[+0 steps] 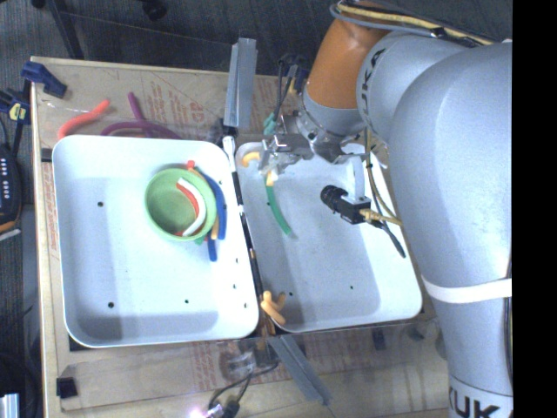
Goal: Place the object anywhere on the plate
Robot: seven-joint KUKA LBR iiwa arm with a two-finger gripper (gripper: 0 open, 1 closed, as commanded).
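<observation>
Your gripper (271, 151) sits at the right bin's (383, 294) far left corner; jaw state can't be told. The green stick (278, 205) lies just below it on the bin floor. The green plate (178, 204) rests in the left bin (96, 259).
</observation>
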